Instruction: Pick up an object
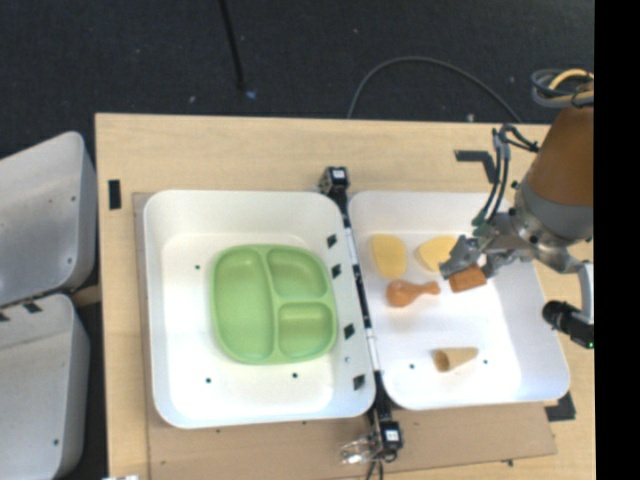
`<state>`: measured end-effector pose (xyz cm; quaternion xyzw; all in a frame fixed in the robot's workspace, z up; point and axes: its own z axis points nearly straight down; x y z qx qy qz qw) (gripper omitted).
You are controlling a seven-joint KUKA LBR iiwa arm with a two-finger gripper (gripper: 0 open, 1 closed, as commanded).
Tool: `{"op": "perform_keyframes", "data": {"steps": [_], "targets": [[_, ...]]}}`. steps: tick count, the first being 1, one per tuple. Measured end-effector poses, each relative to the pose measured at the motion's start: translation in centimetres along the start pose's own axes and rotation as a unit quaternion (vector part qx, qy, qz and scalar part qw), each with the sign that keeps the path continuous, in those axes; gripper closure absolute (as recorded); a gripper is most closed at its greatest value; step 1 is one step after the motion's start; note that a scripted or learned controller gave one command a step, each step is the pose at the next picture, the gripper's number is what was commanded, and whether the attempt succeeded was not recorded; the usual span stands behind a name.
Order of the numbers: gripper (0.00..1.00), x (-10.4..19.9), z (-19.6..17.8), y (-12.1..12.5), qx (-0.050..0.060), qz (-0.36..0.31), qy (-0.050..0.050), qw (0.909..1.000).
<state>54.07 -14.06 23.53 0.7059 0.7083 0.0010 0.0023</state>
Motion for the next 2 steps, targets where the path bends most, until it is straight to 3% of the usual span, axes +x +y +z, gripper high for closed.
{"op": "perform_keyframes", "data": {"steps": [2], "targets": [[1.00,9.5,1.4,-0.4,0.003,-0.001,0.001,1.0000]]}}
